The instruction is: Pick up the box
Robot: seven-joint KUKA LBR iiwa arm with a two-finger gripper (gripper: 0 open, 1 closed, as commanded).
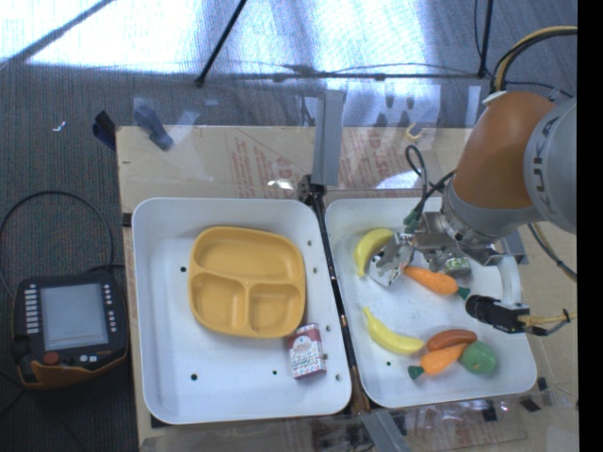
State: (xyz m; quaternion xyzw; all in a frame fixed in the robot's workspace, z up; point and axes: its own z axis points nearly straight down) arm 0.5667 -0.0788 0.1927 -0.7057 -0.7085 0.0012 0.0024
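Note:
The box (306,351) is small, red and white, and lies in the left bin (170,384) near its front right corner, just below the yellow divided plate (249,282). My gripper (388,266) hangs low over the right bin (513,384), beside the upper banana (369,247) and the left end of a carrot (431,281). It is well to the right of the box and across the bins' dividing rims. Nothing shows as held.
The right bin also holds a second banana (392,335), a sausage (451,339), another carrot (437,360) and a green fruit (479,357). A teach pendant (68,328) lies on the floor at the left. The arm's grey and orange body (504,158) overhangs the right bin's back.

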